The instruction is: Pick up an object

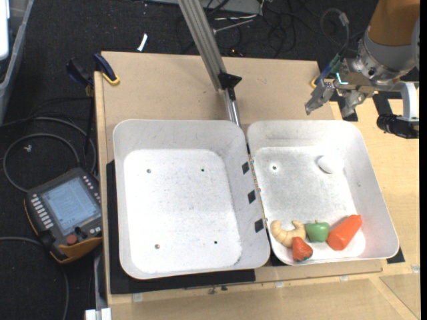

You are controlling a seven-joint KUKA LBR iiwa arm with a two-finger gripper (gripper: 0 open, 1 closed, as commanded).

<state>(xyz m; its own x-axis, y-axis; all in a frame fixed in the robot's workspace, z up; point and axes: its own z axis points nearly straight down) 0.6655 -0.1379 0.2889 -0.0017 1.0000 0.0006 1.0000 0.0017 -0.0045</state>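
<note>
In the right bin [373,179], along its near edge, lie a cream croissant-shaped piece [285,231], a small red strawberry [301,249], a green pepper [318,231] and an orange carrot [344,232]. A small white rounded object [326,164] rests farther back in the same bin. My gripper [332,103] hangs above the bench just beyond the right bin's far edge. Its two dark fingers are spread apart with nothing between them.
The left bin [133,145] sits beside the right one, joined by a ridge with black clips. A slanted metal pole [203,32] stands behind the bins. A teach pendant [63,209] lies on the floor at left.
</note>
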